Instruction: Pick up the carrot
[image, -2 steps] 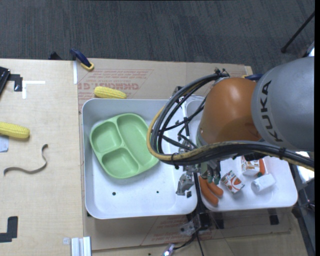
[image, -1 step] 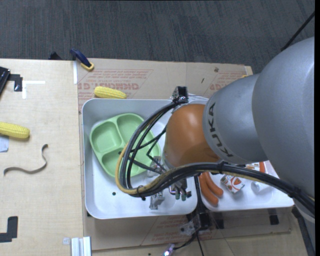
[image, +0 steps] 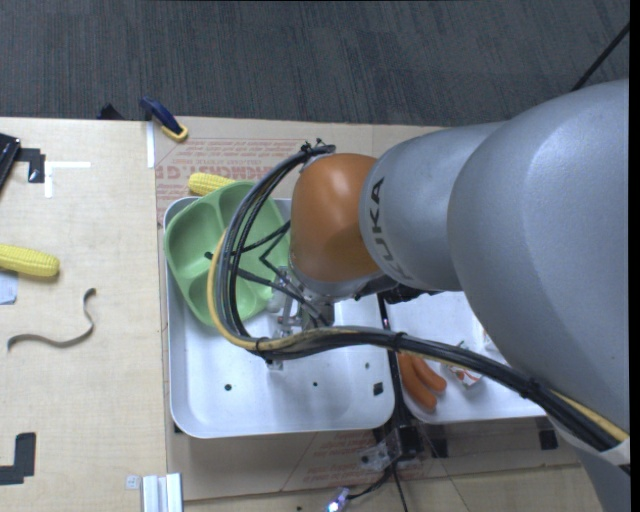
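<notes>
Camera view: carrot in right bin, right of pincer.

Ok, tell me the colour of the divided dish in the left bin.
Light green; the divided dish shows best in the camera view.
</notes>
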